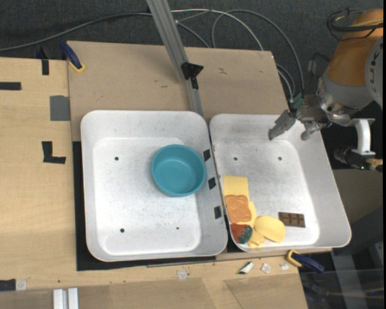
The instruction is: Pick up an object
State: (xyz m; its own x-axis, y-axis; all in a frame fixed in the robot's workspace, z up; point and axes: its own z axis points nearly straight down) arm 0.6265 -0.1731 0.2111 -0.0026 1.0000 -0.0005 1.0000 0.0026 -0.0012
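Note:
My gripper (292, 129) hangs over the far right corner of the right bin (321, 172), its two fingers spread apart with nothing between them. In the near left part of that bin lies a cluster: a pale yellow slab (236, 185), an orange piece (238, 207), a small red and teal item (242, 232) and a yellow rounded piece (269, 228). A small brown chocolate-like bar (292, 220) lies to their right. A teal bowl (177, 170) sits in the left bin (103, 172), near its right side.
A grey metal pole (174, 44) slants down to the seam between the bins. Cables (244, 24) loop over the cardboard behind them. Blue-and-yellow clamps sit at the board's far left (72, 56) and near right (302, 261).

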